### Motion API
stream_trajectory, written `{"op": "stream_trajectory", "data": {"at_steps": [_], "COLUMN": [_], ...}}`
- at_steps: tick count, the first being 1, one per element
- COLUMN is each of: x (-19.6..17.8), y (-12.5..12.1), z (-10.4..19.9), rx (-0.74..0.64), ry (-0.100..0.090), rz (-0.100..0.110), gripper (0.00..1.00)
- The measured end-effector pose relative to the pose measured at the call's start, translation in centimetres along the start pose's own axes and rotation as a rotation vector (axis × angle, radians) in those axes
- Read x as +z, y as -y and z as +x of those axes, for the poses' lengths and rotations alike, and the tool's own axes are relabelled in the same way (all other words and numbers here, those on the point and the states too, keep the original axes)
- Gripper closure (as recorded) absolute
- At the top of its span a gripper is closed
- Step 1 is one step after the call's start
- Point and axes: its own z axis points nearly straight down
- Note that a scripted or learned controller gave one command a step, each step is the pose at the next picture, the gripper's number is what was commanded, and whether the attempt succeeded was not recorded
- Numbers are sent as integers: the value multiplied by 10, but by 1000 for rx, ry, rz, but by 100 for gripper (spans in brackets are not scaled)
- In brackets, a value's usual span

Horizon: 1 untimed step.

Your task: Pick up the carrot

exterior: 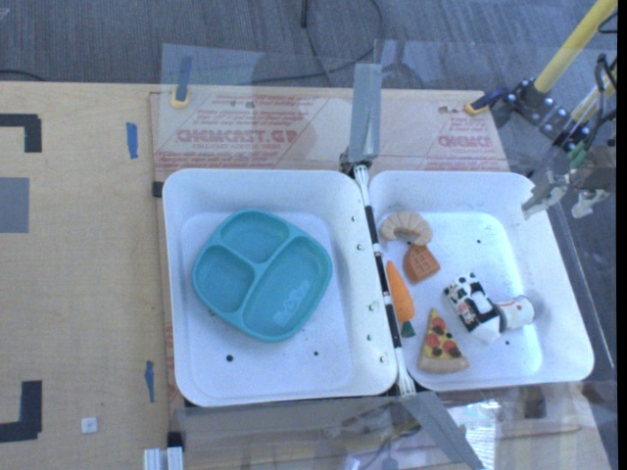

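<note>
Right bin (549,360) holds carrot (398,295) against its left wall; jaws' state unclear.

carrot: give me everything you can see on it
The carrot is a small toy, plastic by its look, with an orange tapered body and a dark green end. It lies flat in the right bin, close along that bin's left wall, with the narrow orange tip toward the croissant and the green end toward the bench's near edge. The waffle and pizza slice lie close by, apart from it.
</note>
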Motion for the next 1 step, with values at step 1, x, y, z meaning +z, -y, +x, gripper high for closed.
{"op": "stream_trajectory", "data": {"at_steps": [1], "x": [162], "y": [-8], "z": [64], "rx": [72], "ry": [1], "rz": [-3], "gripper": [0]}}
